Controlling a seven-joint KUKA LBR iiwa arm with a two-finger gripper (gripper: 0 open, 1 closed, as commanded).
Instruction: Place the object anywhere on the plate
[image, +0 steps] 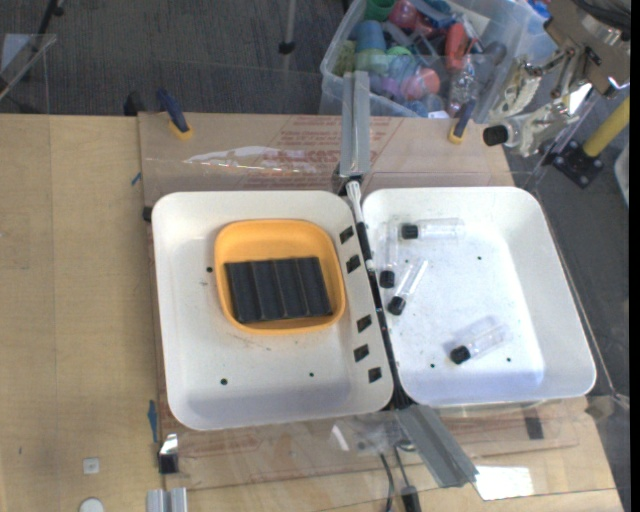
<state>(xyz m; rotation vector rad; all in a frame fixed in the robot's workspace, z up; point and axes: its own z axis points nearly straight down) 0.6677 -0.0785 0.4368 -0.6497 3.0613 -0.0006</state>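
A dark ribbed block (278, 289) lies on the orange plate (232, 245) in the left bin (190, 380). Clear vials (475, 340) lie scattered in the right bin (540, 270).

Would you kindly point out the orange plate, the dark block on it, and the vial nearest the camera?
orange plate (232, 243): camera view, left rim.
dark block (278, 289): camera view, top middle.
vial (476, 340): camera view, clear body.

A dark ribbed rectangular block (278, 289) lies flat on the orange plate (232, 245) in the left bin.
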